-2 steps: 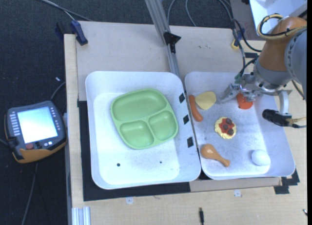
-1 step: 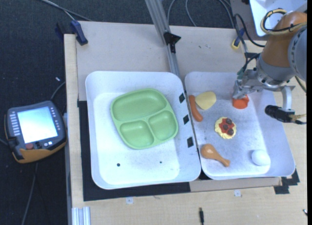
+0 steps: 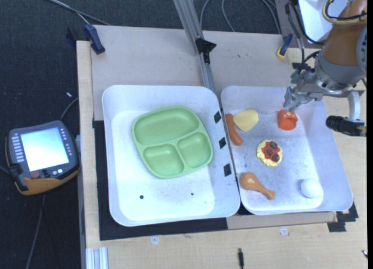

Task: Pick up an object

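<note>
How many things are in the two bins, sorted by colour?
Green: 1, divided plate
Orange or red: 3, hot dog, small red piece, drumstick
Yellow: 2, pale chunk, small pizza
White: 1, egg
Total: 7

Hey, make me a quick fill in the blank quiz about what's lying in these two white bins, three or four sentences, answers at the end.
1. The divided plate in the left bin is coloured ____.
2. That plate has ____ compartments.
3. The gripper hangs just above the small ____ object in the right bin.
4. The hot dog lies along the right bin's ____ edge, beside the yellow food piece.

Answers: green; three; red; left
</note>
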You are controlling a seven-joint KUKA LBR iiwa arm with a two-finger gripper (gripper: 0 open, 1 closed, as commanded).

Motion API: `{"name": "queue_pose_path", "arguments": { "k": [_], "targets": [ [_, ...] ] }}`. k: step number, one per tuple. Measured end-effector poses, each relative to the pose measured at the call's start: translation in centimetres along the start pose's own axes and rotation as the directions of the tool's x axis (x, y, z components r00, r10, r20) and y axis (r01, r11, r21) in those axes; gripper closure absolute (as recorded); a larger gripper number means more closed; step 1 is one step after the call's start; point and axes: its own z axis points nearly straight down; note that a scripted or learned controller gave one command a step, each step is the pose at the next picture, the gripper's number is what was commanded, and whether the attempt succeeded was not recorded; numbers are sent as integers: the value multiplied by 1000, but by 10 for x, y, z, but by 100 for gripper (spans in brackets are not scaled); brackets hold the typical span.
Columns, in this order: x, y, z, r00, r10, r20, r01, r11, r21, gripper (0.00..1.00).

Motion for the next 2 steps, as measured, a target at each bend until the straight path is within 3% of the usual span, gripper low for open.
{"name": "queue_pose_path", "arguments": {
  "k": [1,2],
  "targets": [
    [7,-3,-61,1000,0,1,0,1000,-1,100],
    [7,-2,-93,1000,0,0,0,1000,0,100]
  ]
}}
